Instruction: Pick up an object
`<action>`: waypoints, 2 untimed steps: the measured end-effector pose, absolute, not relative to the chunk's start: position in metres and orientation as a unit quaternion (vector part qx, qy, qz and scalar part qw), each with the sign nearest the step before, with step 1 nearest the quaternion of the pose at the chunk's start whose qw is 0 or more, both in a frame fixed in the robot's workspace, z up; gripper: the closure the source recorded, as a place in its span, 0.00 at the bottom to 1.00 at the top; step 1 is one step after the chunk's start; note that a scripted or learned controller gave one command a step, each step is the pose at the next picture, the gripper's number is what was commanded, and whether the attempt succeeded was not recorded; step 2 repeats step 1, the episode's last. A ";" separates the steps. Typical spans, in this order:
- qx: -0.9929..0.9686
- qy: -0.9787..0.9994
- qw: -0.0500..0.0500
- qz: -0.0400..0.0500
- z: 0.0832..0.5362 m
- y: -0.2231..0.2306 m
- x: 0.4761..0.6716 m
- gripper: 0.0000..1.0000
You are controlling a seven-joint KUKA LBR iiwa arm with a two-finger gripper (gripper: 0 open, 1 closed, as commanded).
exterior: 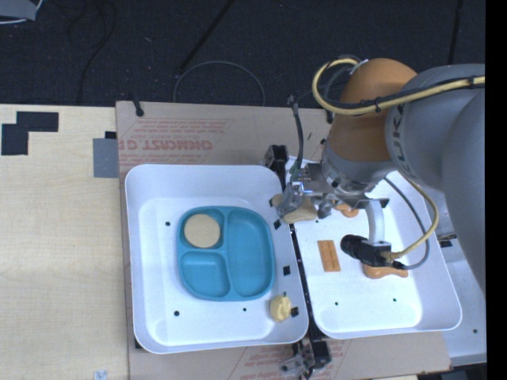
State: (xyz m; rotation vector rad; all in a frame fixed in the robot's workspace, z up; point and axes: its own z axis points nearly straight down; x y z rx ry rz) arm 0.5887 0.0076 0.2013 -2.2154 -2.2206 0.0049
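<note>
Nearest, a lump (pixel 280 307) is sitting in the left bin (pixel 150 291), close to the bin's near right corner. It is pale yellow, small and bumpy. Behind it a tray (pixel 245 252) is lying flat in the same bin. A disc (pixel 201 230) is resting in the tray's far left cup.

In the right bin (pixel 380 311) a block (pixel 329 256) is lying flat, and an orange thing (pixel 386 272) is lying just to its right. Farther back, an orange bit (pixel 347 210) is peeking out beside the claw (pixel 305 206).

The claw is hanging over the wall where the two bins are meeting. A tan piece (pixel 294 214) is sitting right under it, touching or nearly touching it. The piece is small and light brown. I cannot tell if the claw is spread, pressed together or pinching the piece.

Counting: two bins, one tray with three cups, one disc, one lump, one block, two orange things, one tan piece.

The bins are looking smooth, white and shallow, with round corners. The tray is shining blue like plastic. The disc is round, flat and tan. The block is a thin brown-orange rectangle.

The arm (pixel 444 133) is reaching in behind, grey and orange. Cardboard (pixel 206 137) is lying under the bins.
</note>
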 end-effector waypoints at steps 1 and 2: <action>-0.706 -0.709 0.002 0.001 0.209 0.055 0.593 1.00; -0.706 -0.709 0.002 0.001 0.209 0.055 0.593 1.00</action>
